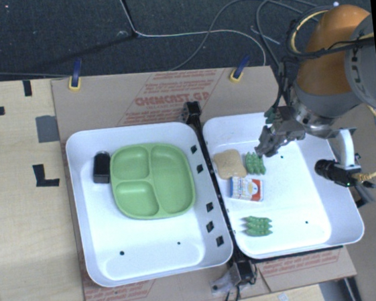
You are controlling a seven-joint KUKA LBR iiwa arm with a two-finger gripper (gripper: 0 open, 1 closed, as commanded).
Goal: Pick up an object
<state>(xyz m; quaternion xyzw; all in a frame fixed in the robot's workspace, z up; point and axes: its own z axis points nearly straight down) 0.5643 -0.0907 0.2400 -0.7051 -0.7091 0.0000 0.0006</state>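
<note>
No object is judged to have been picked up yet; every item is seen lying in the bins, so approach, grasp and lift all appear to remain.

On the tabletop (20,219), the left bin (96,258) is occupied by a green divided plate (152,180), with a small black object (101,168) just beside its left edge. In the right bin (331,224), four small things are grouped near the left wall: a tan, bread-like piece (228,163), a red, white and blue packet (246,188) just below it, a green pod-like toy (257,225) lower down, and another green piece (255,164) beside the bread.

The arm (330,63) is extended in from the right and angled down over the right bin. The gripper (268,145) is held low, just beside the upper green piece. Whether it is released or clenched cannot be told, and nothing is seen grasped.
</note>
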